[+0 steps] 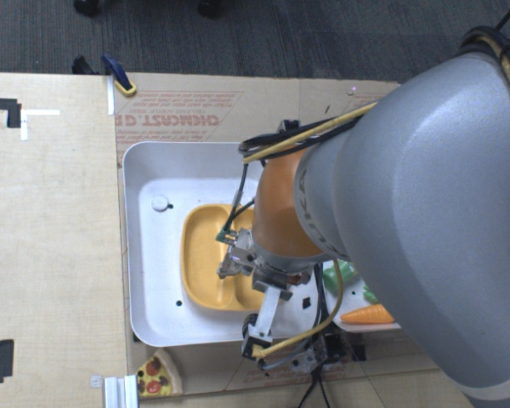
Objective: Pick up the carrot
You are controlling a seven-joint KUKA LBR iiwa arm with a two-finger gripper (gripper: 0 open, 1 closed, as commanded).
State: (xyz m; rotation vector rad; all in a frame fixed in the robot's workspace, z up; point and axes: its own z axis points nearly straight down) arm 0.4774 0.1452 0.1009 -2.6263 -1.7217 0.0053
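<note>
The carrot, orange and tapered, lies low on the right, partly hidden under the arm. The arm's orange band and wrist cover the middle of the view. My gripper hangs over the right part of a yellow dish in the left white bin, well to the left of the carrot. The wrist hides the gripper's tips.
A green item peeks out just above the carrot. A small white round piece sits in the left bin's upper corner. A toy pizza slice lies on the bench below that bin. A blue and yellow tool rests at the cardboard's top edge.
</note>
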